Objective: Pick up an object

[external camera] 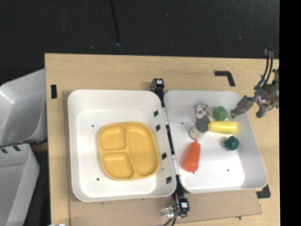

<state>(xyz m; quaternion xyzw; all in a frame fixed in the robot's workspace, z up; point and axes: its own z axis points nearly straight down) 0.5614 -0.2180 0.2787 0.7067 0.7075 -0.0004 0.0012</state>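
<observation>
The right bin (244,173) holds several small objects. An orange-red bottle-shaped piece (191,157) lies near its left wall. A yellow cylinder (223,126) lies on its side in the middle, with a light green lump (219,112) just behind it and a dark green ball (231,143) in front of it. A white piece with red spots (201,110) and a grey piece (201,126) sit to the cylinder's left. My gripper (250,108) hovers at the bin's far right rim, right of the green lump. It is open, with nothing between its fingers.
The left bin (80,173) holds a yellow divided plate (128,150). A ridge with black clips (167,140) separates the two bins. The wooden bench (103,69) runs around both, and white equipment (19,112) stands at the left.
</observation>
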